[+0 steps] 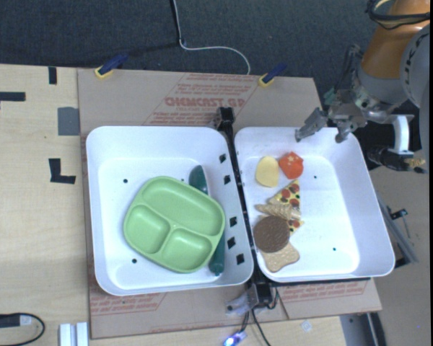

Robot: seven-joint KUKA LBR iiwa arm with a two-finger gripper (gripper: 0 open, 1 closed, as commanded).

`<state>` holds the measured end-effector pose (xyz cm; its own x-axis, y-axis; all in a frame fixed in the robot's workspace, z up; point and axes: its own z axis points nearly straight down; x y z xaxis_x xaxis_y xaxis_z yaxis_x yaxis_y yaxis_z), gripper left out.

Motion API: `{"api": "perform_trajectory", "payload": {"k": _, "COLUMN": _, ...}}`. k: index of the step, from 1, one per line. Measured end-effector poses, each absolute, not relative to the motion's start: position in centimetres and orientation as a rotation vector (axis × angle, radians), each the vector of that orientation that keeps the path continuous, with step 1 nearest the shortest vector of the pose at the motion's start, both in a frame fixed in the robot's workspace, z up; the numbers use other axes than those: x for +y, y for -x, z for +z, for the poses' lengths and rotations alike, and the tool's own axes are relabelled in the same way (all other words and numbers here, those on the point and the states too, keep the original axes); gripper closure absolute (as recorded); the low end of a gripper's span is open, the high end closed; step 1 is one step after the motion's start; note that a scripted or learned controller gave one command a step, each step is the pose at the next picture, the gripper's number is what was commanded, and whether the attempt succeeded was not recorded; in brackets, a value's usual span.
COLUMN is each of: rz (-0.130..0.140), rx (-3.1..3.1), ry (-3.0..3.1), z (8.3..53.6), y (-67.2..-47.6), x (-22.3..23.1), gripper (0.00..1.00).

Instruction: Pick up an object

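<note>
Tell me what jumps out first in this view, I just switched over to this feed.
The big light-green divided plate fills much of the left bin, with a dark green item poking out behind it. In the right bin a cluster of toy food lies along the left side: a yellow piece, a red tomato, a pizza slice and a brown cookie. The gripper hangs open over that bin's far edge.

A single camera was fixed above the bench (29, 215) and looked down at a slant, from the near side toward the far edge and the dark floor (79, 13) beyond. It stood far enough back to take in both white bins, the left bin (105, 193) and the right bin (361, 207), whole. The arm (393, 45) entered from the right.
</note>
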<state>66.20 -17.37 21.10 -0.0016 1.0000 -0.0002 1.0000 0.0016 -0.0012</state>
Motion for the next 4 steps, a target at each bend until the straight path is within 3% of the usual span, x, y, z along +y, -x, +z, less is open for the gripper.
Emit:
{"api": "perform_trajectory", "payload": {"k": 1, "rz": 0.010, "rx": -2.216, "ry": 2.212, "z": 9.5, "y": -65.1, "x": -15.8, "gripper": 0.00}}
{"api": "perform_trajectory", "payload": {"k": 2, "rz": 0.002, "rx": -2.225, "ry": 2.216, "z": 8.3, "y": -66.8, "x": -13.3, "gripper": 0.00}}
{"api": "perform_trajectory", "payload": {"k": 3, "rz": 0.003, "rx": -2.223, "ry": 2.217, "z": 8.5, "y": -62.1, "x": -10.0, "gripper": 0.00}}
{"api": "perform_trajectory", "payload": {"k": 4, "rz": 0.001, "rx": -2.223, "ry": 2.222, "z": 8.5, "y": -57.2, "x": -9.5, "gripper": 0.00}}
